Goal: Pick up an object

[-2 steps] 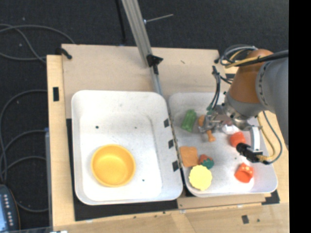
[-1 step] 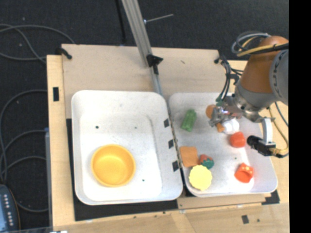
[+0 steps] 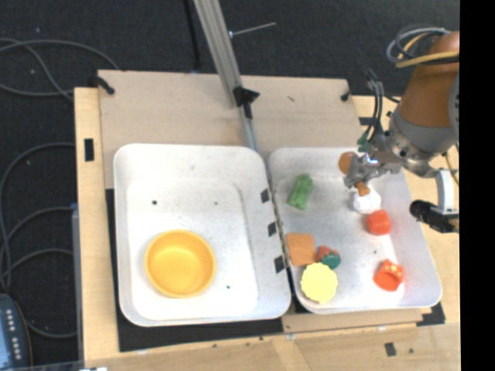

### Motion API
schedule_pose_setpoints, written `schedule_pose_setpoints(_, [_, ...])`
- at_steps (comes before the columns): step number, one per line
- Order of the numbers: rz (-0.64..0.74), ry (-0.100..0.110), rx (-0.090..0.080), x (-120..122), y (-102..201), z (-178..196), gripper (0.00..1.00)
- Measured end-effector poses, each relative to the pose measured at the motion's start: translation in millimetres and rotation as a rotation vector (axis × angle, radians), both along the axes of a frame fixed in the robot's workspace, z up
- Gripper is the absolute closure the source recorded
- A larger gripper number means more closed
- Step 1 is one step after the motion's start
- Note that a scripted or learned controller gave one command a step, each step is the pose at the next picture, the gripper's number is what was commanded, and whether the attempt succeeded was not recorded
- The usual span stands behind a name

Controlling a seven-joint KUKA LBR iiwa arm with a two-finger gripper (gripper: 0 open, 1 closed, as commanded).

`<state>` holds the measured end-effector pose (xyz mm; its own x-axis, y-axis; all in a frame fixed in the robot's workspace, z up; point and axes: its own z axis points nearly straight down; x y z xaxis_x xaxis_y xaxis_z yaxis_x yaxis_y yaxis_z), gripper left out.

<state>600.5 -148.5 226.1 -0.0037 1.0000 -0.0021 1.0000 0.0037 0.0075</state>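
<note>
A: The gripper (image 3: 360, 178) hangs over the upper right part of the right bin (image 3: 410, 284), at the end of the grey arm with its orange band (image 3: 429, 91). Whether it is apart or together I cannot tell; the wrist covers it from this slant.

B: And what lies closest to it?

A: A white object (image 3: 367, 202) sits just below the tip, touching it or nearly so. A small orange-brown piece (image 3: 346, 161) shows at the tip's left side; it may be a toy or part of the tool, the view is too poor to say.

B: The rest of that bin?

A: An orange-red block (image 3: 378, 222) just below the white object. A second red-orange piece (image 3: 388, 275) near the lower right corner. A green object (image 3: 300, 192) lies well to the left of the tip. Along the lower left, a tan square (image 3: 301, 248), a small red-and-green thing (image 3: 328, 257) beside it, and a pale yellow disc (image 3: 319, 283) beneath them.

B: The left bin (image 3: 193, 168)?

A: It holds a yellow bowl (image 3: 180, 263), upright, in its lower left area.
</note>
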Motion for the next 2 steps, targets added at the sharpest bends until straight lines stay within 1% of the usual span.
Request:
schedule_pose_setpoints(1, [0.003, 0.005, 0.003, 19.7, 50.9, 3.4, 1.00])
schedule_pose_setpoints(2, [0.004, 0.005, 0.003, 31.8, 107.6, -1.8, 1.00])
